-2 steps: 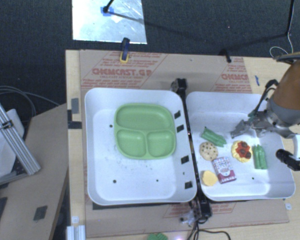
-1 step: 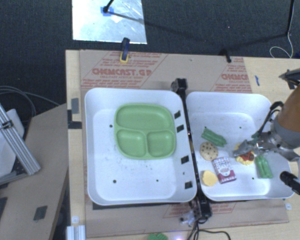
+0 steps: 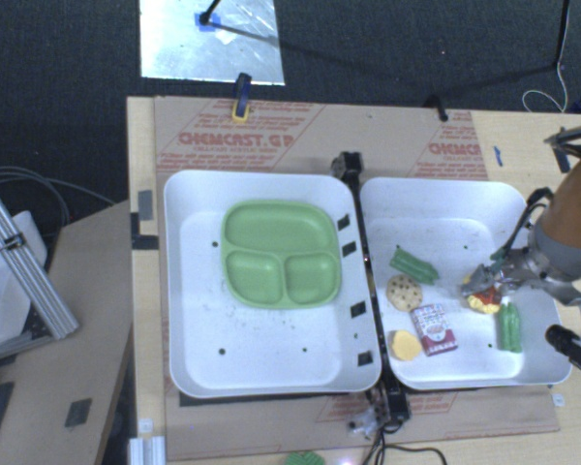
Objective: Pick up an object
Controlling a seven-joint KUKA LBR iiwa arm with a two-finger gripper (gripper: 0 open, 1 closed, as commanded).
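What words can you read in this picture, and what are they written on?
"CHEMCAST GP": red print on the brown sheet under the bins, at its left.
The same red print at the sheet's right reads slantwise, partly cut off.
The small red and white packet in the right bin has print too small to read.

Even, diffuse overhead lighting; moderately bright. Soft, short shadows inside white bins (image 3: 271, 187). Strong glare on foil sheet (image 3: 211, 27) at top. Dark carpet (image 3: 48, 66) underexposed, little texture. Low resolution, slight overall softness; small items in right bin (image 3: 445, 197) blurred. Mild slant perspective, no marked edge distortion.
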